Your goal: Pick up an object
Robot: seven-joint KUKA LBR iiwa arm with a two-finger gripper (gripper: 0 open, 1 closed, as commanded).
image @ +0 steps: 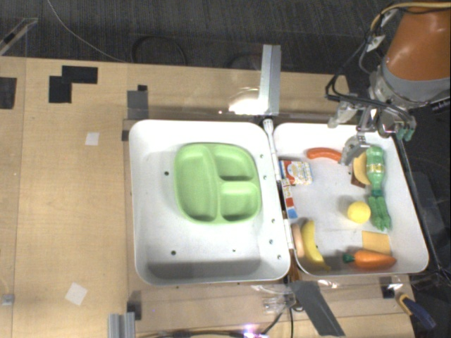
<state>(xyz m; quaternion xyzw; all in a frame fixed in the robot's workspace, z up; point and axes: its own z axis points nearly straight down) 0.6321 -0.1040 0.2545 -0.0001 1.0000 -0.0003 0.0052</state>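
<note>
At the near edge of the right-hand shallow white bin (pixel 416 217) lie an orange toy carrot (pixel 373 260) and a yellow plastic banana (pixel 311 241), with a pale orange wedge-shaped block (pixel 376 241) just behind the carrot. Mid-bin sits a small yellow lemon-like ball (pixel 359 212), beside a dark green leafy toy (pixel 380 211). Farther back, a green plastic bottle (pixel 375 165) lies with its long axis running near to far, touching a brown-and-yellow flat piece (pixel 361 169); a red toy sausage (pixel 324 153) and a small red-and-white carton (pixel 297 172) rest to its left. The grey arm's two-finger gripper (pixel 361 141) hangs over the bin's far right corner, directly above the bottle's far end, so the likeliest target lies just below and slightly nearward of the jaws. Whether the jaws are apart or together cannot be told from this angle; nothing is seen between them. The neighbouring left-hand white bin (pixel 151 189) holds a light green divided plastic tray (pixel 216 182). Both bins rest on a pale wooden counter (pixel 63 189), with dark carpet (pixel 176 13) beyond.
</note>
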